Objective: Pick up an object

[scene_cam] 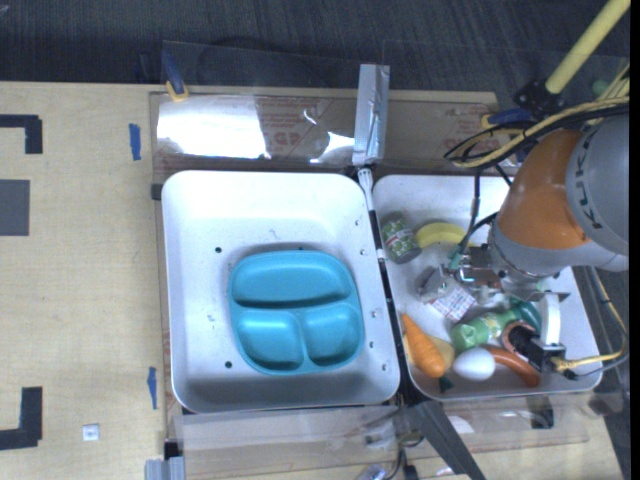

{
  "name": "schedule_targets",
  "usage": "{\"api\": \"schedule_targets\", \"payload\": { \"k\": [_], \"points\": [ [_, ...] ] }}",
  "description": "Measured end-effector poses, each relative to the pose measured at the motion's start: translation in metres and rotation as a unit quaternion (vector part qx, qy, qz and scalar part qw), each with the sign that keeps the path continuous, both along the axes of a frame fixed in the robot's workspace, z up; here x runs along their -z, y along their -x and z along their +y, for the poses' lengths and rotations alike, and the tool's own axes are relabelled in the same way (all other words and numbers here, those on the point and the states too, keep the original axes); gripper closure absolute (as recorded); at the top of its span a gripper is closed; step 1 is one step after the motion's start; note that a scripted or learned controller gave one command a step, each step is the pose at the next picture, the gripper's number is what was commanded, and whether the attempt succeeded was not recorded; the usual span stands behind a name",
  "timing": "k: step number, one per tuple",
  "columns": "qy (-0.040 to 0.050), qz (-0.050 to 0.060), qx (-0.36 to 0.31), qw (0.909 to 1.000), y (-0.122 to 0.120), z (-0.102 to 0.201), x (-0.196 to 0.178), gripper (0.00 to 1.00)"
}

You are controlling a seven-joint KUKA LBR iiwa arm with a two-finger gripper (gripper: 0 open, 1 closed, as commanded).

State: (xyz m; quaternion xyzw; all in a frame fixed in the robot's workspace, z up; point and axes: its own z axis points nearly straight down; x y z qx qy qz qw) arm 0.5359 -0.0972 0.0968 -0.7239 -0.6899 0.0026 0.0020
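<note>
My gripper (452,276) is low in the right bin (480,190), at the middle of a pile of small things. A yellow banana (440,234) and a green patterned can (398,238) lie just behind it to the left. A red-and-white packet (456,304) lies directly under it. In front are an orange carrot (425,348), a white egg (474,365), a green leafy toy (482,328) and a red pepper (516,367). The arm's orange band (540,208) and grey wrist cover the bin's right half.
The left bin (190,268) holds a blue divided plate (295,308). A metal divider (371,113) stands behind the two bins. Yellow and black cables (500,133) hang at the back right. Tan bench surface (70,298) spreads out to the left.
</note>
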Motion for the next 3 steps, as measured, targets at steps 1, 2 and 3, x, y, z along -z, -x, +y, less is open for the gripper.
{"api": "schedule_targets", "payload": {
  "k": [1, 2, 3],
  "points": [
    [0.0, -0.006, -0.001, 1.0, -0.004, 0.002, -0.014, 1.0],
    [-0.0008, -0.005, -0.042, 0.9991, 0.034, 0.063, -0.089, 1.0],
    [-0.0007, -0.004, -0.01, 0.9999, 0.017, 0.114, -0.118, 1.0]
  ]
}}
